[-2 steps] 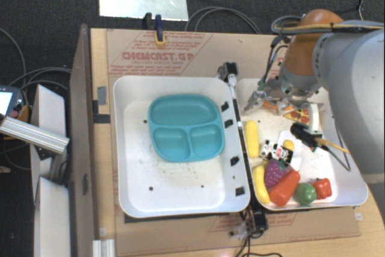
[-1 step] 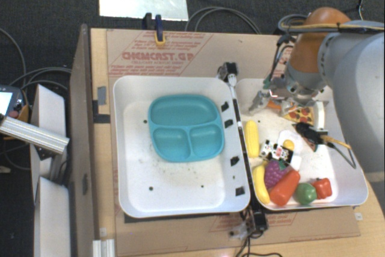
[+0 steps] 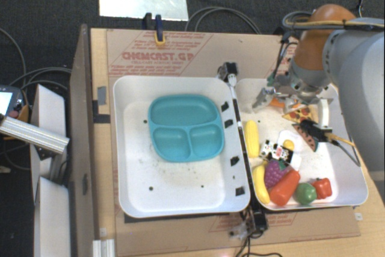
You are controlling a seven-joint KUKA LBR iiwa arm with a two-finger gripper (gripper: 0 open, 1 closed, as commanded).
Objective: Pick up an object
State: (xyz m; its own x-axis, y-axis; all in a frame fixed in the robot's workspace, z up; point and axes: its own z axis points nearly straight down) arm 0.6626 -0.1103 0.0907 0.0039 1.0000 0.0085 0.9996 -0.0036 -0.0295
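Toy food (image 3: 283, 180) lies piled below the gripper (image 3: 271, 96).

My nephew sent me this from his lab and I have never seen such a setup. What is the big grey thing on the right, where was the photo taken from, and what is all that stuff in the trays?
The grey thing is a robot arm with an orange band above its wrist. It reaches in from the right, and its gripper, a two-finger claw, sits low over the back of the right bin. I cannot tell whether it holds anything.

The photo comes from one fixed camera above the bench, looking down at a slant.

Two shallow white bins sit side by side. The left bin holds a teal divided plate. The right bin holds toy food: a corn cob, purple grapes, a carrot, a green fruit and a red pepper, among other small pieces.
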